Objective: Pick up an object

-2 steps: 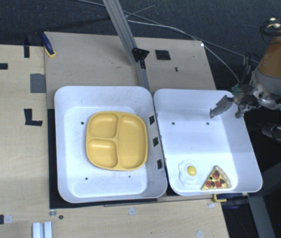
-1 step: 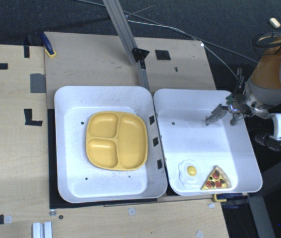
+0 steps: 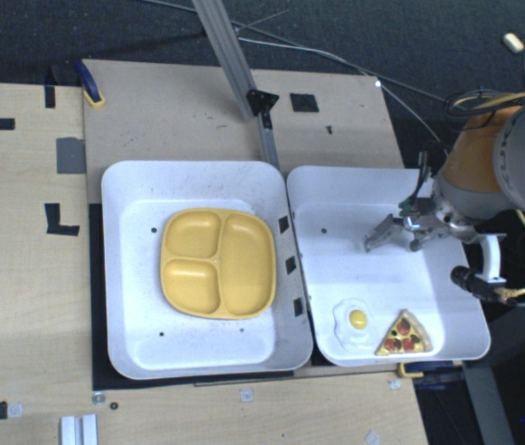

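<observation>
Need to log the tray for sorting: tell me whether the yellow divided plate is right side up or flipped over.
Right side up. The yellow divided plate lies flat in the left bin, its three hollow compartments and raised dividers facing the camera.

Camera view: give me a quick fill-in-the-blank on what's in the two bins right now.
1. The yellow divided plate lies in the ____ bin.
2. The pizza slice lies beside the ____ in the right bin.
3. The plate has ____ compartments.
4. The tool hovers over the ____ bin.

Missing words: left; fried egg; three; right
</observation>
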### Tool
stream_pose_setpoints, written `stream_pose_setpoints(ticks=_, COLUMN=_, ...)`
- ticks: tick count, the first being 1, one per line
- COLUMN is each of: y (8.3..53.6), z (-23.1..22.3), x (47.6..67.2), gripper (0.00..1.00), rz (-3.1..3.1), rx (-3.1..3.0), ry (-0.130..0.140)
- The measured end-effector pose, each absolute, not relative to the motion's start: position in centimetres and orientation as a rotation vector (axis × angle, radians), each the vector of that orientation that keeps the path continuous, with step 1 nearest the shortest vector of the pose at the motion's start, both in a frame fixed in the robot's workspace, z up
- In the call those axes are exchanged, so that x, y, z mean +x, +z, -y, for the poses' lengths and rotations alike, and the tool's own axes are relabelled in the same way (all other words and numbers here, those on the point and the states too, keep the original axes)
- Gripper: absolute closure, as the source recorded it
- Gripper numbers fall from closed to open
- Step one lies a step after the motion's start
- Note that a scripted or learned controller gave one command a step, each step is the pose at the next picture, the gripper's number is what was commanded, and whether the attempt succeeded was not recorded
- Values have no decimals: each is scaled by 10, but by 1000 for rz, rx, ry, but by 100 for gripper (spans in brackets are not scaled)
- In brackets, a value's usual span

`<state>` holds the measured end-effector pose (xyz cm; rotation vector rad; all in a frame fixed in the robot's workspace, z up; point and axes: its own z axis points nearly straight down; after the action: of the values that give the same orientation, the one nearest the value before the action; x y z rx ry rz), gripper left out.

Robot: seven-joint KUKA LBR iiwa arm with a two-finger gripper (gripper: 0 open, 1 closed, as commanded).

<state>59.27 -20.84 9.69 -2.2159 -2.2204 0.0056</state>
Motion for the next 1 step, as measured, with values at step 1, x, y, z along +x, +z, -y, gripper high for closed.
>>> stream_pose_setpoints(ticks=1, y=110, z=209, x=594, gripper=100, rz=2224, rx=-2218, ry=3)
